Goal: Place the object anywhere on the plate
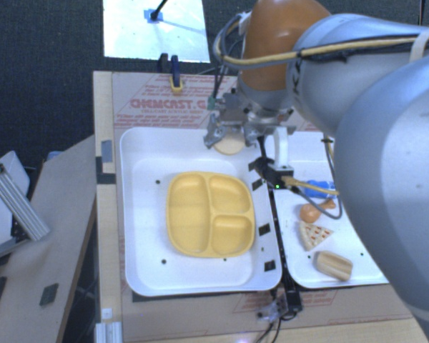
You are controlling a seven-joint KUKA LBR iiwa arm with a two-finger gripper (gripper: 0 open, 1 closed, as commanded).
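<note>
Above the far edge of the left bin (139, 263), the gripper (225, 136) hangs low, most of its body hidden under the arm's (372, 91) orange band and grey bulk, which covers much of the upper right of the view. A pale, round, flat object (230, 146) shows just below the gripper's tip, tan-cream in colour; its upper part is covered by the gripper, so its full shape is hard to make out, and whether it is pinched or merely lying on the bin floor beneath cannot be told. How the jaws stand cannot be told either. The yellow plate (209, 214), divided into three compartments, lies in the middle of the left bin, near that pale object but apart from it, with white bin floor between. Over in the right bin (357, 274), partly cut off by the arm, lie a blue item (320, 189) half hidden behind cabling, a small orange piece (311, 212), a pizza-slice-shaped toy (314, 235) and a tan bread-like roll (333, 264). Printed cardboard (161, 102) lies beyond the bins.
</note>
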